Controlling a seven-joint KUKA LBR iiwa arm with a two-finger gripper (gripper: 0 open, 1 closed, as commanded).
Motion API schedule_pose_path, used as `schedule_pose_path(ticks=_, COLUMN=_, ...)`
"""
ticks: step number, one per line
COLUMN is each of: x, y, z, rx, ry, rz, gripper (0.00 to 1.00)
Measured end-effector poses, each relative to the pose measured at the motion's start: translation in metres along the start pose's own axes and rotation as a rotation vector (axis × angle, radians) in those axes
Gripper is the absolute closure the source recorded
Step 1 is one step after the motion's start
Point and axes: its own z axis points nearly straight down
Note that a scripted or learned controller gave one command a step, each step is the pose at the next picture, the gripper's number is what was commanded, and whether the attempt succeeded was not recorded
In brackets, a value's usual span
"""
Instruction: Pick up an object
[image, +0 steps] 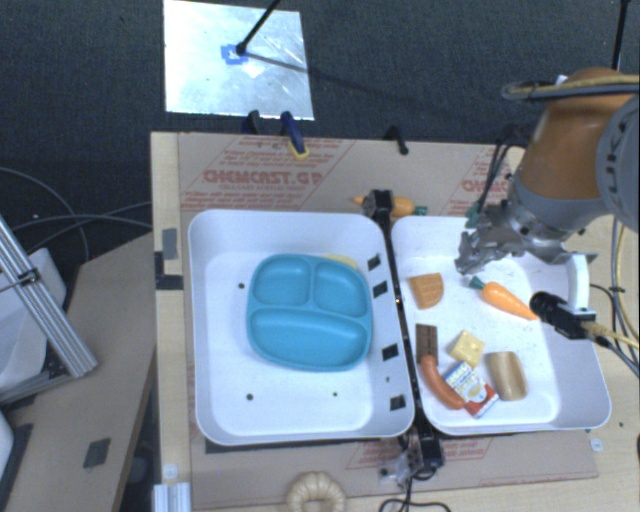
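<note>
Board (262, 170) under bins: red print "CHEMCAST GP", seen upside down/mirrored; same print repeated at right (478, 185), partly hidden. Other print too small to read.

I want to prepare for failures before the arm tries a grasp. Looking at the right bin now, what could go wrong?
1. The gripper hangs near the carrot and the orange wedge, above bare bin floor; a straight descent may close on nothing.
2. The sausage, the cheese cube, the packet and the bread roll lie crowded, so a grasp there might catch two items or push one aside.
</note>
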Motion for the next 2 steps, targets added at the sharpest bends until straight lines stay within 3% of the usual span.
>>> schedule_pose_path(ticks=1, x=0.041, y=-0.037, z=-0.008, rx=0.0, ry=0.001, rz=-0.001, gripper=1.0)
schedule_pose_path(ticks=2, x=0.083, y=-0.068, z=0.012, rx=0.002, ry=0.0, rz=-0.001, gripper=1.0)
